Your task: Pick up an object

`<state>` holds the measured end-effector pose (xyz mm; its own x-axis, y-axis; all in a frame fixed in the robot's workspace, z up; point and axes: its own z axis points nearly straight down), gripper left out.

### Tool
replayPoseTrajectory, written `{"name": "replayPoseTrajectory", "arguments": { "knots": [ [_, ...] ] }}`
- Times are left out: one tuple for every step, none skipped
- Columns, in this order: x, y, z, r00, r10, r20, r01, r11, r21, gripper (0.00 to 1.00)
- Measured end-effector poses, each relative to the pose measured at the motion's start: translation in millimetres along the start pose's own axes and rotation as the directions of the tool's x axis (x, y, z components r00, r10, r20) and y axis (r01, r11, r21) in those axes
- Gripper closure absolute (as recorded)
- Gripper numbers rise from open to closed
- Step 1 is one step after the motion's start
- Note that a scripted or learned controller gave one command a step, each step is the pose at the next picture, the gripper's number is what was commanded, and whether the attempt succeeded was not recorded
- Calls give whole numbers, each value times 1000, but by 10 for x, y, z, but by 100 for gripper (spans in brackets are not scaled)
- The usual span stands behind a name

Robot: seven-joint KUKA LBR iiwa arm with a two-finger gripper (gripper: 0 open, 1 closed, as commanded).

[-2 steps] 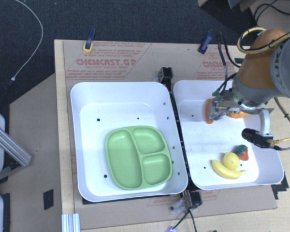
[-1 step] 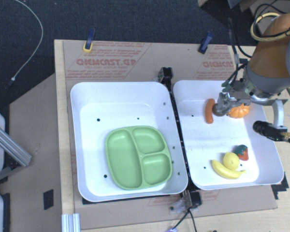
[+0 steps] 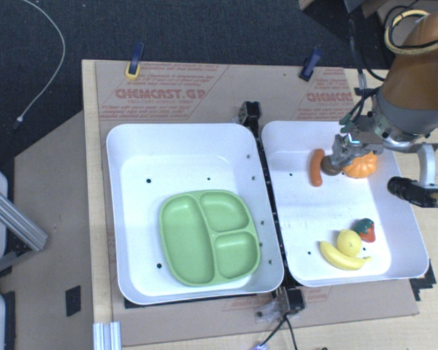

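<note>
Objects for picking lay in the right shallow white plastic bin, four of them in two loose pairs. Toward the far side sat a round orange pumpkin-like toy, its surface glossy and plump, and just left of it a small orange-red sausage-shaped toy lying lengthwise, darker and narrower than its neighbour. The grey metal pincer hung right over the gap between these two, its tip low against the left edge of the pumpkin-like toy. From this slanted view it could not be told whether the pincer was released or clenched, nor whether anything sat inside it.

Nearer the front of the same bin rested a curved yellow plastic banana, with a rounder yellow lemon-like toy touching its upper side. Just beside that, to the right, stood a small red strawberry toy with a green top.

The left shallow white plastic bin carried a pale green plastic plate with three compartments, set toward its front half and turned slightly askew.

Both bins sat side by side on a brown cardboard-covered tabletop printed with red lettering. Above the pincer, the grey arm with its orange band came in from the right edge.
</note>
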<state>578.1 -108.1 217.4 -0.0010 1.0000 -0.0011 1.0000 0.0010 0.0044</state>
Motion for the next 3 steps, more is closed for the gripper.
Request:
{"name": "replayPoseTrajectory", "arguments": {
  "knots": [
    [578,92,74,1000,-5,-3,5,1000,5,100],
    [1149,288,113,1000,-5,-2,5,1000,2,100],
    [1652,363,144,1000,-5,-3,5,1000,2,100]
  ]
}}
